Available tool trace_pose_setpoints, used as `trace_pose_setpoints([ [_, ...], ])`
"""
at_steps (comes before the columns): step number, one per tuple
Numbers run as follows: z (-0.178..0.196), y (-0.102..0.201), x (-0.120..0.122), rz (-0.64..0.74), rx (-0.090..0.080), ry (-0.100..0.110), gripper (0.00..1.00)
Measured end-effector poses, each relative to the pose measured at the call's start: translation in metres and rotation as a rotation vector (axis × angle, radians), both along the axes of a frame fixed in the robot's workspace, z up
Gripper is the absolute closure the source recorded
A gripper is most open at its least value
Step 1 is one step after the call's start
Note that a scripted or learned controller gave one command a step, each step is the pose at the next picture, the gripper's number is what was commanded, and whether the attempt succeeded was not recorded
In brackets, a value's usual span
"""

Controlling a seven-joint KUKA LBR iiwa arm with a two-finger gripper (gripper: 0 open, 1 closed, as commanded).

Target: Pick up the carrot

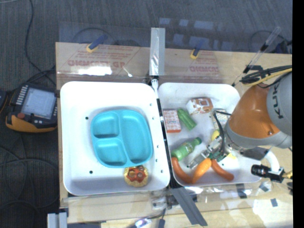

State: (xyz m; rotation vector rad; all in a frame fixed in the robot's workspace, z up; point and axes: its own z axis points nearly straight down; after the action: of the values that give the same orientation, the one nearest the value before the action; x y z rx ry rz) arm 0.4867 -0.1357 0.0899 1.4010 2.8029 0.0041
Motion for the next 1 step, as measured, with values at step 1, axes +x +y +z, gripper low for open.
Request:
trace_pose_setpoints([
  [1,0.0023,0.0057,-0.0017,0.072,-0.004,0.004,0.00],
])
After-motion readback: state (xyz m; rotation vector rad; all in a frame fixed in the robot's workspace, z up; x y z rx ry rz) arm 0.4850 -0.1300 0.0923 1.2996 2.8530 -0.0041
